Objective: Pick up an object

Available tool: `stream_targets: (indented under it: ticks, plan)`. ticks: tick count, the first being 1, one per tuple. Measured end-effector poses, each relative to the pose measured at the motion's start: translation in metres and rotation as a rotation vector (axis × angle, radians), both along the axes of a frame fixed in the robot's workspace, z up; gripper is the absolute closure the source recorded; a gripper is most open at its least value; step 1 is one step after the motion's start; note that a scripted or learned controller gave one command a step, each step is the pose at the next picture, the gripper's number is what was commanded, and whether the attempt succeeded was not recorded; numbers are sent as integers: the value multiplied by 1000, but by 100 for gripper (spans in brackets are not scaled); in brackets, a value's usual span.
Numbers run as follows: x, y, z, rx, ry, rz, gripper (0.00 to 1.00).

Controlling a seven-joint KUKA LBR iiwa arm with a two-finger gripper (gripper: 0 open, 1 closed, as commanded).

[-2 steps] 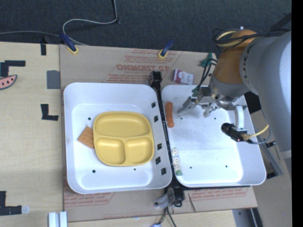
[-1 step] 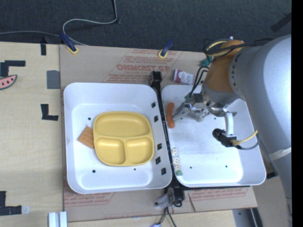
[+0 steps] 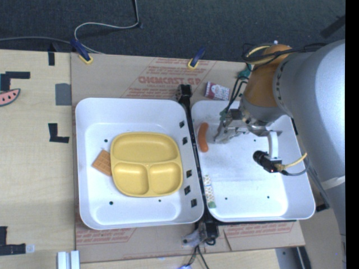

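Here the gripper [image 3: 223,132] hangs low in the right bin [image 3: 252,203], and from this slanted view I cannot tell how it is set or whether it has anything in hold. Just to its left, near the bin's left wall, lies a small orange sausage [image 3: 202,137], lengthwise along that wall; it looks close beside the tool but apart from it. Further left, in the other bin [image 3: 92,206], sit a yellow tray [image 3: 147,164] and a cracker [image 3: 102,162] tucked against its far edge. The sausage seems the likely pick. To do it well, I would centre over its middle, close across its short width, and keep clear of the wall, since a round, smooth piece could roll or squirt out sideways.
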State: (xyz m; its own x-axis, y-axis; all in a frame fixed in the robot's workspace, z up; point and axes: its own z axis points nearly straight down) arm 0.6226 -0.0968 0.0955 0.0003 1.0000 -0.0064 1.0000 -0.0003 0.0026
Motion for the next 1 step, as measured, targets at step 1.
stream_targets:
  ticks: [1]
  plan:
    - [0, 0, 9, 0, 1, 1, 100]
